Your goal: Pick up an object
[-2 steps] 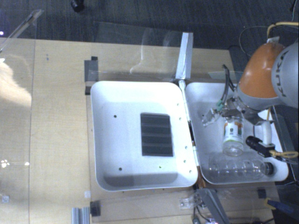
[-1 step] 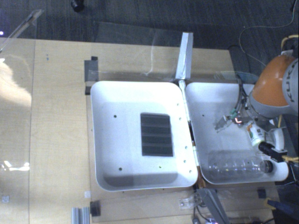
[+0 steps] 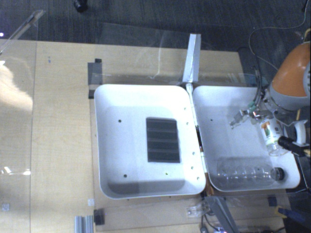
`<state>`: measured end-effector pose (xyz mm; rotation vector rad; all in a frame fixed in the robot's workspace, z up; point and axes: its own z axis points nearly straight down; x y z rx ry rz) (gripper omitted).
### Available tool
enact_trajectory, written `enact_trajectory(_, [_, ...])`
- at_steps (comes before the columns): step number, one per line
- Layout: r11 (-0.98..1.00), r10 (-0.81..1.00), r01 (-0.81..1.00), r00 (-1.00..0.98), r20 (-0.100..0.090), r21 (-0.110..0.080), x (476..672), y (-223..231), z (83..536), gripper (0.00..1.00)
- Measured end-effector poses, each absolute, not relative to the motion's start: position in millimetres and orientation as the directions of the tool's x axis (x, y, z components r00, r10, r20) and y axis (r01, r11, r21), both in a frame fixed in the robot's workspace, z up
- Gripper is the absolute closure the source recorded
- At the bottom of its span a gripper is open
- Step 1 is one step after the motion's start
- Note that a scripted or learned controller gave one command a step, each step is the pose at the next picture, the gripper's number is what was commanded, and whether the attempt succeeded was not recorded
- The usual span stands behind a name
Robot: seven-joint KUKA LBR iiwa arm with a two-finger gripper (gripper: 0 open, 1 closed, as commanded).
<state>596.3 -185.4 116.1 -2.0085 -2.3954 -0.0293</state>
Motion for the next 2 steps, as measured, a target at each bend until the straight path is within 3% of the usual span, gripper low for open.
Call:
enact_trajectory(1, [0.202, 0.979, 0.979, -0.202, 0.009, 0.012, 636.0, -192, 139, 0.0])
enact_trajectory(2, [0.239, 0.971, 0.971, -0.239, -0.004, 0.009, 636.1, -204, 213, 0.0])
